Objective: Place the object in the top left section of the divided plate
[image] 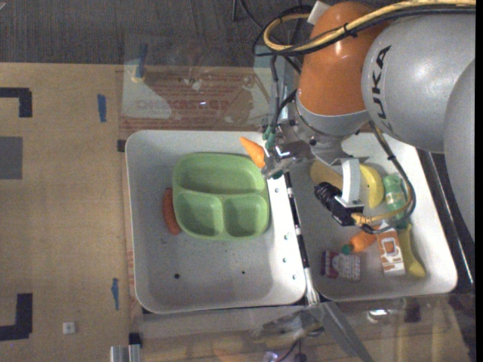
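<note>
The green divided plate (179, 199) lies in the left bin, with one wide section on its far side and two small sections on its near side. My gripper (269, 157) hangs over the plate's far right corner, close to the wall between the bins. It is shut on a small orange carrot-like piece (253, 150), which sticks out to the left from between the fingertips, just above the plate's rim. All three plate sections are bare.
An orange-red sausage-shaped piece (170, 211) lies against the plate's left side. The right bin (438, 277) holds a banana (370, 185), a green bottle (393, 191), a small carrot (362, 241), a juice carton (389, 252) and a red packet (341, 265). The arm covers that bin's far part.
</note>
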You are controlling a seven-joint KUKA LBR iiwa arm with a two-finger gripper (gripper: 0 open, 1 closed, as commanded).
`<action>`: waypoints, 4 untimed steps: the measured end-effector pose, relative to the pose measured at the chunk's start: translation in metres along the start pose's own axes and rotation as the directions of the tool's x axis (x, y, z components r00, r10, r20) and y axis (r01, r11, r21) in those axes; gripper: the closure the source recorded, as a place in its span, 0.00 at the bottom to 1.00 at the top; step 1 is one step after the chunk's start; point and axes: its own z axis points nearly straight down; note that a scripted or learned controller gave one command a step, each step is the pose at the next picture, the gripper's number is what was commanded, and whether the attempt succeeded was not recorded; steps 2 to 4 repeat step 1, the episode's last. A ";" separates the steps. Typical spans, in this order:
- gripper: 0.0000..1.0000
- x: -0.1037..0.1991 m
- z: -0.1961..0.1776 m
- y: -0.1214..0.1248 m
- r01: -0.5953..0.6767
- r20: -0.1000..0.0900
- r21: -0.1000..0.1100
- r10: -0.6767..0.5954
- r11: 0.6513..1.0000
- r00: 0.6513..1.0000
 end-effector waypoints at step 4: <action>0.00 0.000 -0.001 0.001 0.001 0.000 -0.002 -0.001 1.000 1.000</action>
